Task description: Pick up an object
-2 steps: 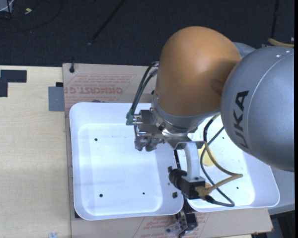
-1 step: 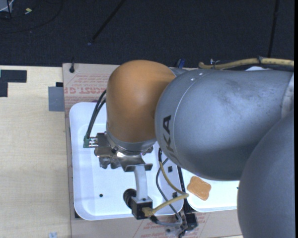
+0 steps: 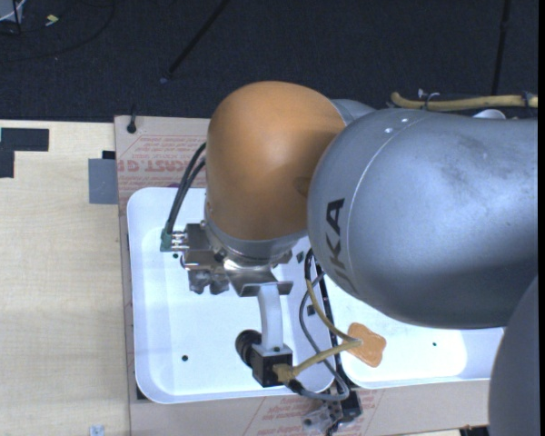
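My gripper (image 3: 207, 282) hangs over the left half of a white bin (image 3: 150, 334), seen as a small metal block under the orange wrist band (image 3: 263, 162). The big grey arm (image 3: 427, 216) covers most of the bin behind it. A small flat orange object (image 3: 369, 346) lies on the bin floor near the front edge, well to the right of the gripper and apart from it. I see nothing between the gripper and the bin floor.
The bin rests on a cardboard sheet (image 3: 154, 157). A pale wooden bench (image 3: 45, 289) with black and grey patches (image 3: 101, 180) spreads to the left. Bare white bin floor (image 3: 186, 325) shows at the front left.
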`<state>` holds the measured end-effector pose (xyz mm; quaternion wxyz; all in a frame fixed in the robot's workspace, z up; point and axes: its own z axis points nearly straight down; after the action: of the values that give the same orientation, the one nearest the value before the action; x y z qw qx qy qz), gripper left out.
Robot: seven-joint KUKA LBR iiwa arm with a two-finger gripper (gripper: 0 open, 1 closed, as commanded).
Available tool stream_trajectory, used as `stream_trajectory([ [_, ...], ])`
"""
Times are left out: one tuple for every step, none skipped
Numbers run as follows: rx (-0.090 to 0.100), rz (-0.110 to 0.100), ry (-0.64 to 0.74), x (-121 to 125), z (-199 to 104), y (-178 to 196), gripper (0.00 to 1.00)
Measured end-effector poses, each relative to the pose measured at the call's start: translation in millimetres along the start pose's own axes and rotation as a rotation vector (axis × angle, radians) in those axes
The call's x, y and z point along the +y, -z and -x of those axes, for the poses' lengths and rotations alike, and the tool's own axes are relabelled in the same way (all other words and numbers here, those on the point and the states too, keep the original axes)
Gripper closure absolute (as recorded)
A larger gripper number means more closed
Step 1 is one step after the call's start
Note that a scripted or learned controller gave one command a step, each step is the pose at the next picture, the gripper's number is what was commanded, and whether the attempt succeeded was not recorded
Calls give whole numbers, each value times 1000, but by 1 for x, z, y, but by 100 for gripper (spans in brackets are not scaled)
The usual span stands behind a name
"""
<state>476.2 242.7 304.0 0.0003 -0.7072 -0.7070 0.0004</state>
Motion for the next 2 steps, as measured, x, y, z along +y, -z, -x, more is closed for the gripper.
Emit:
stream_trajectory([
  [1,4,0,2,19,63,100],
  [1,1,1,0,20,96,100],
])
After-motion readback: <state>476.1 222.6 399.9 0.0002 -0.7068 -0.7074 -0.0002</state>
